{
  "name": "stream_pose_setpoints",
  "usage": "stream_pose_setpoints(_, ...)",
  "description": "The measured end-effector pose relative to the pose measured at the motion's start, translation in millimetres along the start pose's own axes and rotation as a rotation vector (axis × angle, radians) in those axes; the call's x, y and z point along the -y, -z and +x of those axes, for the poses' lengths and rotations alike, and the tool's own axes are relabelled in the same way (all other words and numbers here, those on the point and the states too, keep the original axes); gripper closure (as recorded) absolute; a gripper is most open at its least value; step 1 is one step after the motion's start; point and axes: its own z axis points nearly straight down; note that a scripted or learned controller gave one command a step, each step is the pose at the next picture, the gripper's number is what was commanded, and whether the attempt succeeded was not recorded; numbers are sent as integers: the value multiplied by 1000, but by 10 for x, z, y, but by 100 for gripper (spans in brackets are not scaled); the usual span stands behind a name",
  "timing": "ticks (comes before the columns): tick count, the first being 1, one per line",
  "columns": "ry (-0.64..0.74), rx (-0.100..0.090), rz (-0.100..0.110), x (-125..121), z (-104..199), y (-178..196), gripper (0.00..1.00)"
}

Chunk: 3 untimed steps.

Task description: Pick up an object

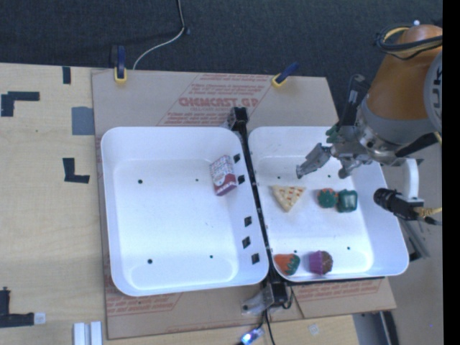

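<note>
End effector [329, 162] sits over the right bin [374, 261], upper half, hanging from the grey arm [402, 77] with its orange band. Two dark fingers splay apart: one finger [310, 164] points down-left toward the divider, the other reaches toward the bin's right side. Nothing lies between them.

Closest object: a pizza-slice-shaped wedge [287, 195], yellow with red spots, flat on the bin floor just below and left of the left finger's tip, apart from it. To the right of the wedge, below the end effector, a small teal lump [327, 198] sits touching or nearly touching a green blocky piece [347, 201]; cannot tell which. Near the front wall of the same bin: a red-and-green strawberry-like piece [287, 263] and a purple rounded piece [320, 262], near each other but separate.

Left bin [115, 214]: a small red-and-white carton [223, 175], tilted, lies near the upper right corner, close to the divider, well apart from the end effector.

Both bins rest on a cardboard sheet [208, 99] atop the table [43, 214], held by two clamps at the far edge.
</note>
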Motion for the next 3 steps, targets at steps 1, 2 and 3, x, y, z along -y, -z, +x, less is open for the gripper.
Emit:
stream_pose_setpoints(1, 0, -2, 10, -38, 91, -1014, 0)
stream_pose_setpoints(2, -1, 3, -1, -5, 98, -1696, 0)
stream_pose_setpoints(3, -1, 2, 1, -10, 95, -1589, 100)
